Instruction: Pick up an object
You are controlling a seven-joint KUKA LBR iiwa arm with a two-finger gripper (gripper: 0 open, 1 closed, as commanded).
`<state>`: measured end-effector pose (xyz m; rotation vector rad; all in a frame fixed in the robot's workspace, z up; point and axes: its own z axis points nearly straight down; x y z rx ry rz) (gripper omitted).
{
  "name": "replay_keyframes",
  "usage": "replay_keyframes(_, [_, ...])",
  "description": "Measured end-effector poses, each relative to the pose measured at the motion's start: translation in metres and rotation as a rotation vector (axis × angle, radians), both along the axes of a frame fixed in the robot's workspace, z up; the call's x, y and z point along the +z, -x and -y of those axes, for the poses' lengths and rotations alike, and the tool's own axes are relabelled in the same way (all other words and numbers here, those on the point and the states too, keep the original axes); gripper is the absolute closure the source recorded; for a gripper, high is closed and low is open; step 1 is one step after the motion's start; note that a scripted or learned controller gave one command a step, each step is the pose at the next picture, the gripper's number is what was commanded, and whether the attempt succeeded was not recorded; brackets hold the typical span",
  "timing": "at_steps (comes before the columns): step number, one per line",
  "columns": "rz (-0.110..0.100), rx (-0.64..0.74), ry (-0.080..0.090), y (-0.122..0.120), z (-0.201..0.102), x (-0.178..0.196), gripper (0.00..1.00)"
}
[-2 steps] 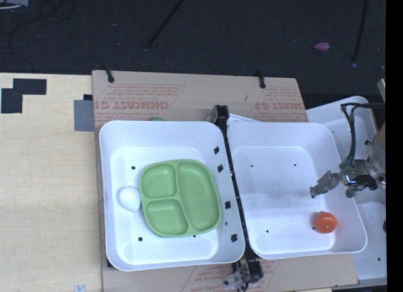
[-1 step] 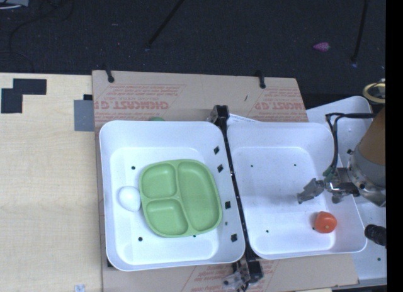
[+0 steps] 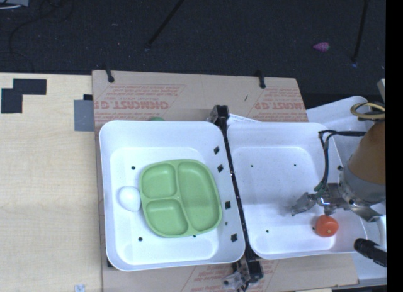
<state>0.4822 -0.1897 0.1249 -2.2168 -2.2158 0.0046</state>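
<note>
**Gripper low in the right bin, beside the orange ball**

You see the gripper [image 3: 313, 203] low over the right bin [image 3: 277, 158], its grey fingers [image 3: 302, 204] spread apart with nothing between them. The small orange ball [image 3: 326, 226] lies just below it, near the bin's front right corner. In the left bin [image 3: 119, 140] a green divided plate [image 3: 179, 197] sits with a white egg-like ball [image 3: 129, 197] touching its left edge.
</note>
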Motion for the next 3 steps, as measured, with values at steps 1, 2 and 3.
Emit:
replay_keyframes(1, [0.006,0.0,0.002,0.0,-0.001,-0.038,0.0])
replay_keyframes(2, [0.008,-0.004,0.002,-0.001,0.0,-0.026,1.0])
replay_keyframes(3, [0.008,-0.005,0.003,0.006,0.006,0.021,1.0])
